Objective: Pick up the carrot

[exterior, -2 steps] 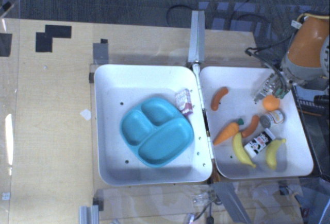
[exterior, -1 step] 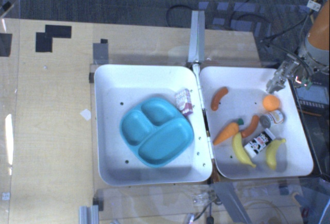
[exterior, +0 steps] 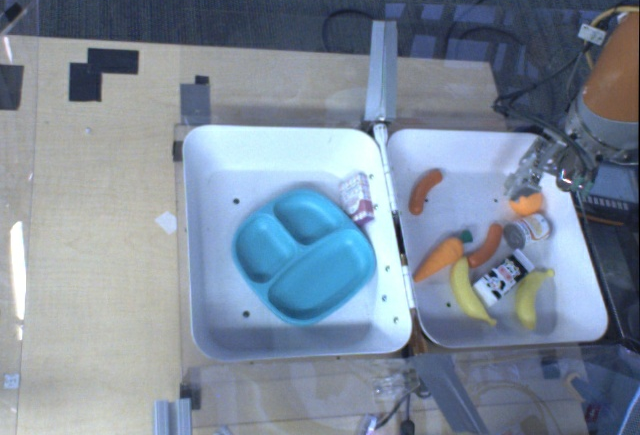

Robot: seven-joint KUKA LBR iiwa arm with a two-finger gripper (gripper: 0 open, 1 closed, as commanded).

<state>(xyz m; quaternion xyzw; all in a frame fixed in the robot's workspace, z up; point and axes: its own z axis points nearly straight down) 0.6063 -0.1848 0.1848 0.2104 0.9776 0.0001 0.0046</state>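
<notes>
Camera view: pincer (exterior: 527, 181) above a small orange piece (exterior: 527, 204) (carrot (exterior: 440, 258) well apart).

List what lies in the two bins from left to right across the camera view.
Blue divided plate → small packet → sausage → carrot → banana → black-and-white carton → second banana.

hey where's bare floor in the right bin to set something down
Bare patches: the right bin's far left corner above the sausage, and its near left corner below the carrot. The right half is crowded: bananas, carton, pincer.
</notes>
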